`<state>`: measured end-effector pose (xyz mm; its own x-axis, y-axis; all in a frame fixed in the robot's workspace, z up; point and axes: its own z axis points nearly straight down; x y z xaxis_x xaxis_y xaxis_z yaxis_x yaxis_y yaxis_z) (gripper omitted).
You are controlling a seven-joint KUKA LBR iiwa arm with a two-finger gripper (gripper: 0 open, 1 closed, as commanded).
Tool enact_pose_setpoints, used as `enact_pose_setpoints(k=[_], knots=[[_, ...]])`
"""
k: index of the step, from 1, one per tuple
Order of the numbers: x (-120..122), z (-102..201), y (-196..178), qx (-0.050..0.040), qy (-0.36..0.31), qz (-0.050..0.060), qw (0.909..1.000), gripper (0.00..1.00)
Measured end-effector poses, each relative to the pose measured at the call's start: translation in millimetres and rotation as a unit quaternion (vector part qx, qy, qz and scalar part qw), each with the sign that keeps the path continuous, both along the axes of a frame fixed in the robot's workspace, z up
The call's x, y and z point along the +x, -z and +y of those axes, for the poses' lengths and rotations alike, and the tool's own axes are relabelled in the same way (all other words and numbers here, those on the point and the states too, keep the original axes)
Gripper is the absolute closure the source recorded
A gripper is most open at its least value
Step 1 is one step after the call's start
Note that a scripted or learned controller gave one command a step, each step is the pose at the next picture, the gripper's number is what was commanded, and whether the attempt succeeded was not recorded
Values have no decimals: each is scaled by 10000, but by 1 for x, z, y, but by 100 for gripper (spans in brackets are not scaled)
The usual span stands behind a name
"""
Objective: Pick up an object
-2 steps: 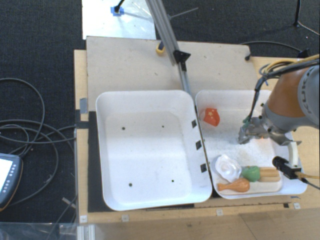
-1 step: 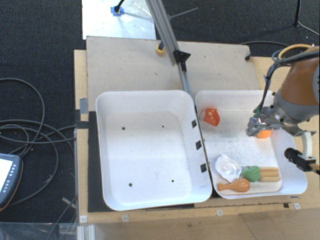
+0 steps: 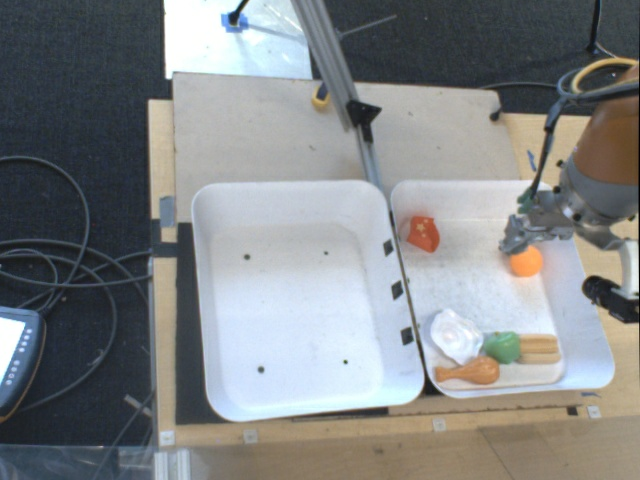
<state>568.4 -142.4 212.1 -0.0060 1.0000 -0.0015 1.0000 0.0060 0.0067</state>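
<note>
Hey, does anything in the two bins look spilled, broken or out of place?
Nothing stands out. The red piece, orange ball and the cluster at the near edge all lie inside the right bin, intact.

Legible text, labels, brands, numbers, signs: none. The two white bins (image 3: 290, 298) carry no readable marking; the small black tabs along their shared rim (image 3: 397, 290) are plain. The handheld pendant screen (image 3: 12, 353) at the left edge glows pale, with a column of small side buttons, but any characters on it are too small and blurred to read. The blue piece (image 3: 235, 21) on the pale sheet at the top shows no lettering. The toy items in the right bin bear no discernible print.
</note>
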Motion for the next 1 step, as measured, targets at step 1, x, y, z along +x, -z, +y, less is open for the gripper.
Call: enact_pose_setpoints(k=[1], knots=[[1,0,-27,2,4,11,10000,100]])
